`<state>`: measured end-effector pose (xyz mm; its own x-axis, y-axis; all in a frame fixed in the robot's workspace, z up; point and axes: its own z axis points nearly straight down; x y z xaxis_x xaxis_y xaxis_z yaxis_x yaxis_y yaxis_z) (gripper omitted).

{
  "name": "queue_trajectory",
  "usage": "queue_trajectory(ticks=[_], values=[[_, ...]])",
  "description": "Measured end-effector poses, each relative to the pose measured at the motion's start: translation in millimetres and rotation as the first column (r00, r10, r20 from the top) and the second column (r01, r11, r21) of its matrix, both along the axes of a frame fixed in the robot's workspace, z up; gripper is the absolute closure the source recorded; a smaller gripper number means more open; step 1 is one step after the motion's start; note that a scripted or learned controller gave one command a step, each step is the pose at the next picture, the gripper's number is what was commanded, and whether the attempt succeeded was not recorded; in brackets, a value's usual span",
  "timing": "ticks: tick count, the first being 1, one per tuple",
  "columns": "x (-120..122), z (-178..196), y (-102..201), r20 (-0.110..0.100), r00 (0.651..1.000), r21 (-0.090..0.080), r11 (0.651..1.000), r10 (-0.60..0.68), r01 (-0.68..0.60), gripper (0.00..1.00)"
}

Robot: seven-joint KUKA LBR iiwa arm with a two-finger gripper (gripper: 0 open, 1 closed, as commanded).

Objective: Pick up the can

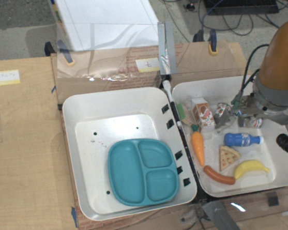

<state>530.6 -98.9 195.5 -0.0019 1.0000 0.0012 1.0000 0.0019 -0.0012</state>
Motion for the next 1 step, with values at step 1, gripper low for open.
queue_trajectory(ticks=[1], values=[[69.6,-47.8,-42.8,0.002,0.999,-0.001,0.999,-0.051,0.051,0.0]])
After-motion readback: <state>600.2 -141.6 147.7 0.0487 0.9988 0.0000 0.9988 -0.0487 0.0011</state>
